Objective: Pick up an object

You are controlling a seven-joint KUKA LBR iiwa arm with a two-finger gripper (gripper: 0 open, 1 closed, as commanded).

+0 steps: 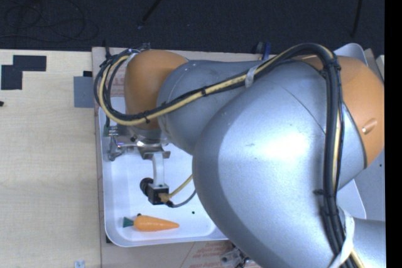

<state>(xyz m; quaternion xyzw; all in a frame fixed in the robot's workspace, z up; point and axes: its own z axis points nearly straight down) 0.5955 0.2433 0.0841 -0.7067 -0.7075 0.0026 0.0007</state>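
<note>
You have nothing lifted yet, by the look of it: the carrot (154, 223) lies flat on the floor of the white bin (118, 198), close to its near rim and apart from the gripper (129, 147) farther back. You cannot tell whether the gripper is open or closed. Reaching, gripping and lifting all remain. You count one carrot, one gripper
</note>
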